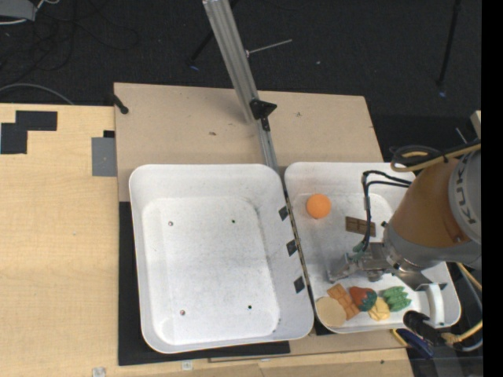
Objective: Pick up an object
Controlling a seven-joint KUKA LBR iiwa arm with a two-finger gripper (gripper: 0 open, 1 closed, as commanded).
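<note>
Pincer point(346, 269) low in right bin point(334, 183), finger state unclear, grip cannot tell. Orange ball point(318, 206) at 11 o'clock from it: light, smooth, likely rolls; pinch across middle. Toy pile point(365, 301) at 5 o'clock, irregular, probably rigid plastic.

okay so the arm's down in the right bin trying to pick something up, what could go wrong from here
1. The end effector sits low over bare bin floor, apart from the orange ball and the cluster of small items at the near rim, so it may close on nothing.
2. That cluster is tightly packed; a grasp there could nudge neighbours or catch two.
3. The ball is round and could roll away if touched off-centre.
</note>
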